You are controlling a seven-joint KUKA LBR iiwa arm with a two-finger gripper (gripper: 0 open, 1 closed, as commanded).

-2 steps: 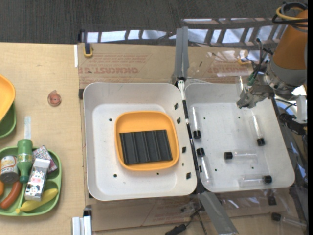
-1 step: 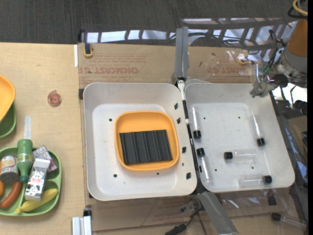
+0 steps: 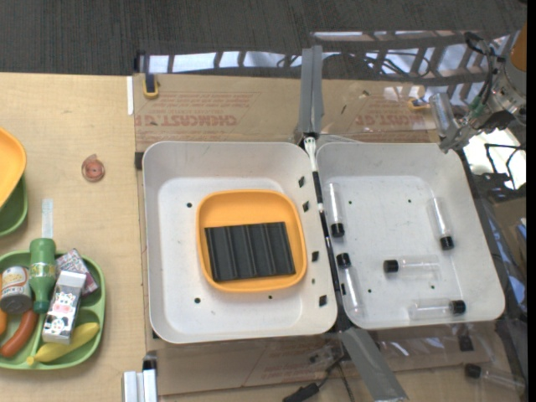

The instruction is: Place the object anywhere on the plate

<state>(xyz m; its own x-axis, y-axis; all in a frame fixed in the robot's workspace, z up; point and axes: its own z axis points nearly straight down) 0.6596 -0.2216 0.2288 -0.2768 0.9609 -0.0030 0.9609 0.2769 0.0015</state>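
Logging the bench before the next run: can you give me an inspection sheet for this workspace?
Surface: two white bins side by side, left bin, right bin, on cardboard.
Job's things: orange plate in left bin, dark ribbed slab on it; five clear tubes with black caps in right bin.
Clutter: green tray of toy food at left.
Grippers: gripper at right bin's far corner; nothing seen between its fingers.
Cables: wires by the arm.
Surroundings: dark carpet.
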